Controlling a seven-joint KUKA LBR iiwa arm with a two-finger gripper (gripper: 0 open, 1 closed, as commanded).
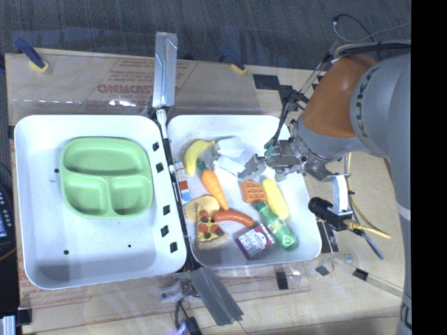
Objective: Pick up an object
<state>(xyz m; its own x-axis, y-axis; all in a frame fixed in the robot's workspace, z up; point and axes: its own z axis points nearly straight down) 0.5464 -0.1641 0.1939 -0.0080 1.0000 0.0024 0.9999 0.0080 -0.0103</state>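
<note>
the metal gripper (260, 163) hangs at centre right over the right bin (297, 246); whether it is wide or narrow cannot be told. below it lie a ridged orange waffle (251, 190), smooth yellow corn (275, 197), tapered carrot (214, 188), curved banana (194, 155) and green bottle (279, 228). a glossy green tray (107, 176) sits left.

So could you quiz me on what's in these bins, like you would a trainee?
1. True or false: the green tray lies in the left bin.
2. Which lies nearest the gripper: A) waffle B) pizza slice C) banana?
3. Fill in: the carrot lies in the ___ bin.

Key: 1 true; 2 A; 3 right.
</note>
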